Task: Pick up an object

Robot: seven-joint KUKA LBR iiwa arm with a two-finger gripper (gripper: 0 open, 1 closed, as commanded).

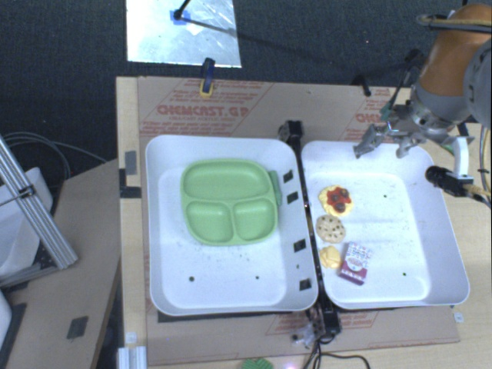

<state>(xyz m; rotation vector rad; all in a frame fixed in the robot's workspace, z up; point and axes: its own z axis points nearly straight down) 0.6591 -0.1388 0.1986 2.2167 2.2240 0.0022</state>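
In the right bin [430,237], near its left side, lie a small round pizza-like piece with red topping [337,199], a chocolate-chip cookie [330,227], a small yellow piece [330,257] and a purple-and-white packet [354,264]. My gripper [383,146] hangs above the bin's far edge, up and to the right of these objects. Its two fingers are spread apart with nothing between them.
The left bin [165,283] holds a green divided tray [229,201]. A black divider with clips [301,206] runs between the bins. Both bins rest on a cardboard sheet [231,106]. The right half of the right bin is bare white floor.
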